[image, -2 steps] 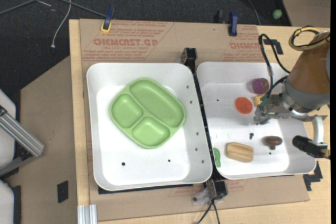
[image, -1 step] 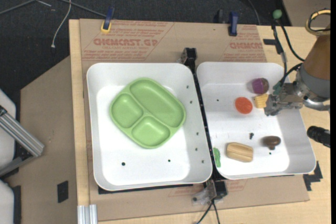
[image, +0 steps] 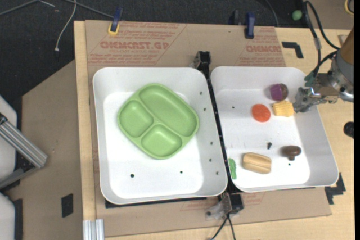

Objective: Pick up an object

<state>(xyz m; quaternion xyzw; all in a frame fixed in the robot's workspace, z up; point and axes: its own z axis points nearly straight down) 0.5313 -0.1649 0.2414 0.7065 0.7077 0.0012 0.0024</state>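
My gripper (image: 307,97) hovers at the right bin's (image: 315,177) right rim, just beside the yellow piece (image: 283,109), the easiest reach from my side. I cannot tell how it is set (too blurred). Purple (image: 278,91) and orange (image: 261,113) pieces lie nearby.

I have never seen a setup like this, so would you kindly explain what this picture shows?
One camera looks down at a slant on a bench with two shallow white bins. The left bin holds a green divided plate. The right bin holds small toy foods: a purple piece, a yellow piece, an orange-red one, a tan bread-like roll and a brown piece. From the right edge reaches a robot arm; its gripper sits at the right bin's far rim, beside the yellow piece. Nothing is visibly held.
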